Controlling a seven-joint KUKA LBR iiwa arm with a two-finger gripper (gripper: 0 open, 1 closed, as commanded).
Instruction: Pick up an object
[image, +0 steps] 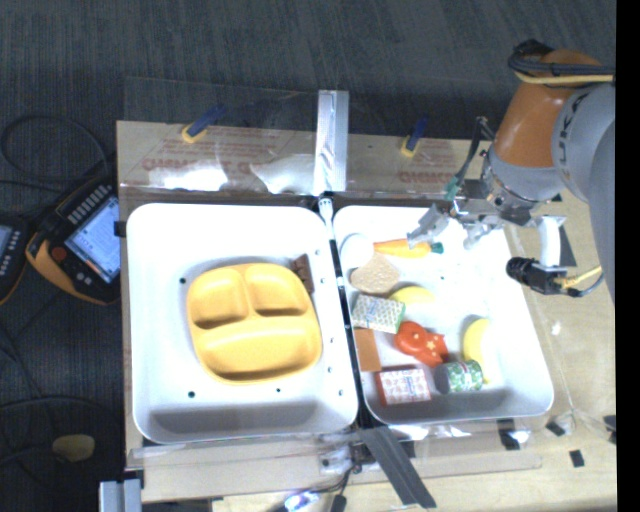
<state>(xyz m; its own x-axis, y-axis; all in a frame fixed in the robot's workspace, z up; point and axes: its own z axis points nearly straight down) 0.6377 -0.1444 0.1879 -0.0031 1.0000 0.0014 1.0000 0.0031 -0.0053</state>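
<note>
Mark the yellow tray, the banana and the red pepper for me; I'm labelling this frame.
yellow tray (255, 320): camera view, middle of its large lower compartment.
banana (475, 339): camera view, middle of its curved body.
red pepper (421, 342): camera view, centre of its red flesh.

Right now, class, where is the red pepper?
The red pepper lies in the right bin, near its middle, between the patterned packet on its left and the banana on its right.
</note>
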